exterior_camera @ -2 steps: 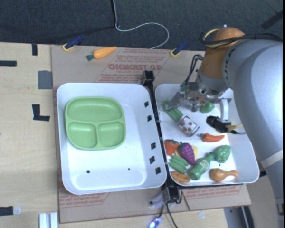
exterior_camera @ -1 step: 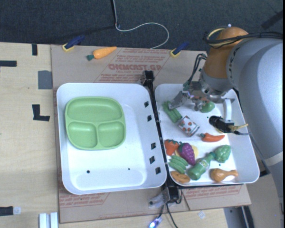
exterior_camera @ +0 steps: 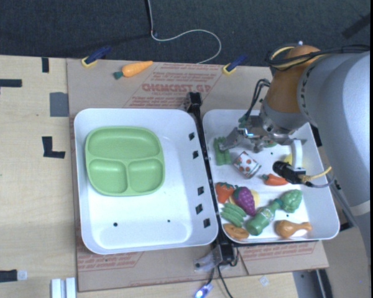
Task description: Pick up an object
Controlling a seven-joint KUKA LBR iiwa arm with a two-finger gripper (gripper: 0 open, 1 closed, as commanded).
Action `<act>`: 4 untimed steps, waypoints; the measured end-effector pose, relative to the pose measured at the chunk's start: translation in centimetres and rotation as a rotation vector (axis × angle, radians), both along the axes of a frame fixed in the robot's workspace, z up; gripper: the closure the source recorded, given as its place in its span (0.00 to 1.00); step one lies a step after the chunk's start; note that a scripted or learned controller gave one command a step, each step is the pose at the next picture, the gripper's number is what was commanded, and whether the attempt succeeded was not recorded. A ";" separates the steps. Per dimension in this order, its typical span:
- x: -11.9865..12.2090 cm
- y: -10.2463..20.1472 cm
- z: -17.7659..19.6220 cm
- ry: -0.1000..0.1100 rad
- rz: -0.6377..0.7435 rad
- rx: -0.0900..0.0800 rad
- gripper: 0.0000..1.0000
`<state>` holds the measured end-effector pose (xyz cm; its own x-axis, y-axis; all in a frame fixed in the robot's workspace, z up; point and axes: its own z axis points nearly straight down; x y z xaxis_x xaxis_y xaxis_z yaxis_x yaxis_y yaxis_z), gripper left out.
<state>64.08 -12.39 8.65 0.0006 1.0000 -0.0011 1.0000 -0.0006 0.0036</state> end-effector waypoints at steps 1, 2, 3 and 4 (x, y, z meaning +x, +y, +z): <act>2.6 0.5 -0.1 0.018 0.005 -0.001 0.00; -3.4 2.5 0.1 -0.003 -0.004 -0.008 0.00; -3.1 2.8 1.1 -0.002 -0.001 0.000 1.00; -5.2 11.1 10.3 0.000 0.010 0.003 1.00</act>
<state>58.86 -1.32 18.97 -0.0090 1.0000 0.0015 1.0000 0.0090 0.0041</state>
